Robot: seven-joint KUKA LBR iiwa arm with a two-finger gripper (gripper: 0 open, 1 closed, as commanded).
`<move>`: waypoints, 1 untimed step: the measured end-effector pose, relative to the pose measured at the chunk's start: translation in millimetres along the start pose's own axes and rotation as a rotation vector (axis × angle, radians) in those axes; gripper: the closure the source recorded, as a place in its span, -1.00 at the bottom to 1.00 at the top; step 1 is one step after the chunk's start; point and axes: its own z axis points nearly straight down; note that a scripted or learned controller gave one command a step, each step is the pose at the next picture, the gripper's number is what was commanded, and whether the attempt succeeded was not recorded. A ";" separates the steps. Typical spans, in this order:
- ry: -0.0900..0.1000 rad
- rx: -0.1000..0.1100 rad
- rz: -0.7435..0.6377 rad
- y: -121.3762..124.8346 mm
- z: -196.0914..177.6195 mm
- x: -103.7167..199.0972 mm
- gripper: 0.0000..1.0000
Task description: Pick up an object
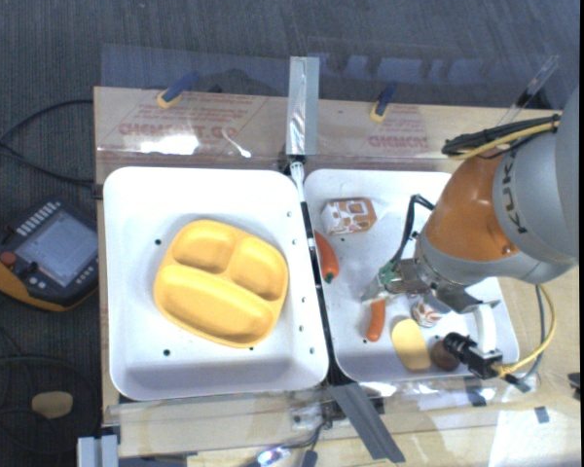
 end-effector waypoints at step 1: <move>-0.001 0.015 0.046 57.1 -88.0 52.8 1.00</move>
